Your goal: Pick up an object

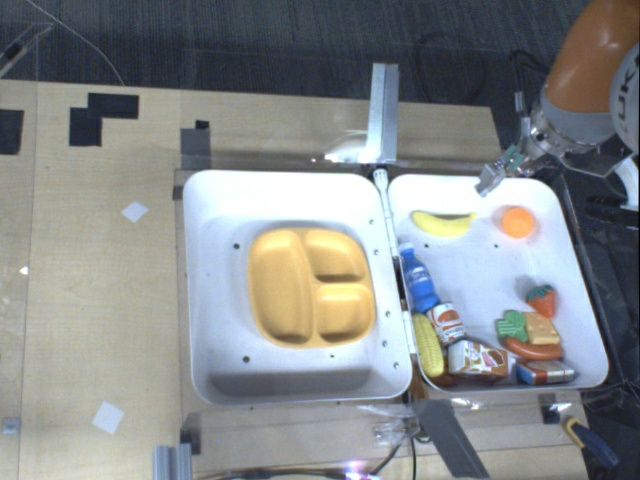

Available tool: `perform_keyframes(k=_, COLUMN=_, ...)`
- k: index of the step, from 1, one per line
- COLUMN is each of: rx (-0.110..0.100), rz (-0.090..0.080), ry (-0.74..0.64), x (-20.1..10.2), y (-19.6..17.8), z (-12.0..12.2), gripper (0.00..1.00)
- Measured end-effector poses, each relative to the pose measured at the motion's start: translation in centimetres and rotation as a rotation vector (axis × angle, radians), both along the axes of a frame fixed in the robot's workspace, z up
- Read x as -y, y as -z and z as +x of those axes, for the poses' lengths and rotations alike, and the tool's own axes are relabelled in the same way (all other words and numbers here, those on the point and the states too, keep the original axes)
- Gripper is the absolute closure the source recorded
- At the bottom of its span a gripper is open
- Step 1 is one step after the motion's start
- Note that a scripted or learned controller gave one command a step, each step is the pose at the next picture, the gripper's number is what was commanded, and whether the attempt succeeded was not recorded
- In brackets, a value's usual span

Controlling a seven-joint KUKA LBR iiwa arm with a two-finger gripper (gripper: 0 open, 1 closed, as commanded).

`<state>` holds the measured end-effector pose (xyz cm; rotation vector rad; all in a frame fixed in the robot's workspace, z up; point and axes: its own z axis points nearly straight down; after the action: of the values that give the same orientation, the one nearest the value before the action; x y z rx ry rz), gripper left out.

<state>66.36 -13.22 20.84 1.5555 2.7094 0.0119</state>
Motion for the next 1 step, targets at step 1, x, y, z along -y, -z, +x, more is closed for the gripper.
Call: perform_keyframes(k=1, rx=0.002, rz=-0.001, ry=0.121, x=4.28, y=-12.1, z=0.73, gripper=1.0)
